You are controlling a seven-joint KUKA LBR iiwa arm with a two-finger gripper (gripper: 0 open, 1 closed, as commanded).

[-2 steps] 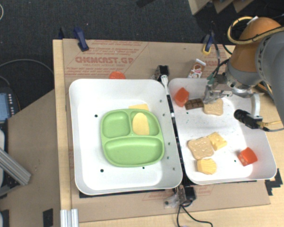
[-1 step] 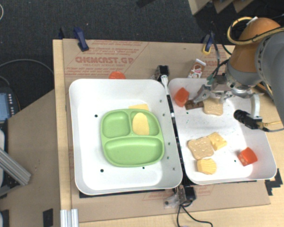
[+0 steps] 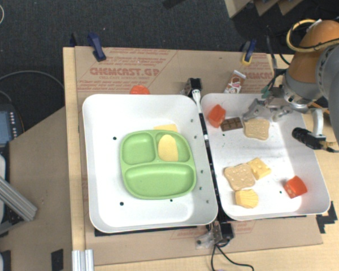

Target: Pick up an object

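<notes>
the thing nearest the jaws is a pale tan slice of toy bread (image 3: 256,129), flat, roughly square with a rounded top edge, lying in the right bin (image 3: 313,168) just under and in front of the gripper (image 3: 264,109). whether it touches the fingers cannot be told.

the grey arm (image 3: 322,66) comes in from the right with its orange band (image 3: 319,35) above the wrist, and the gripper hangs low over the far part of the right bin, metal parts splayed out to either side. how wide the jaws stand cannot be told from this angle, and nothing shows between them.

to the left of the jaws, close by, lies a small dark brown block (image 3: 232,124), and beyond it an orange-red piece (image 3: 216,115). well below the jaws, toward the near rim, sit a tan cracker-like square (image 3: 239,176) touching a small yellow cheese-like piece (image 3: 260,168), with a yellow shell-shaped piece (image 3: 247,198) just beneath them. a red-orange block (image 3: 295,187) lies apart, near the bin's right corner.

far to the left of the jaws, the left bin (image 3: 101,151) holds a green divided plate (image 3: 152,179); a pale yellow oval piece (image 3: 168,148) rests in its upper right compartment, and another yellow piece (image 3: 166,129) peeks from behind the plate's far edge.
</notes>
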